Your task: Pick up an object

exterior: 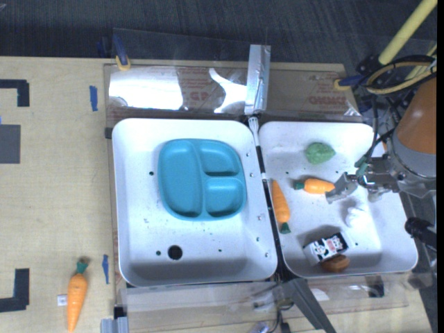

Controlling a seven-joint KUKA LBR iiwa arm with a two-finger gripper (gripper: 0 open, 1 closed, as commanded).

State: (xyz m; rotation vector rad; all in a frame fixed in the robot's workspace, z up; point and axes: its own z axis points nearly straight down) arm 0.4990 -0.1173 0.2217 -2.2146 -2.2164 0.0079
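The right bin (pixel 395 245) holds several small objects. A green lump (pixel 320 152) lies near its back. A short orange carrot (pixel 316 185) lies in the middle, and a longer carrot (pixel 280 203) rests along the left wall. A white piece (pixel 355 218) and a black-and-white item (pixel 326 246) on a brown one (pixel 336 263) sit toward the front. My gripper (pixel 345 187) hangs low in this bin, right beside the short carrot's right end and just above the white piece. Nothing is visibly held.
The left bin (pixel 132 248) carries a blue divided plate (pixel 202 177) and a small black disc (pixel 175 252). Another toy carrot (pixel 75 294) lies on the bench at the front left. The arm (pixel 416 134) and its cables crowd the right bin's right side.
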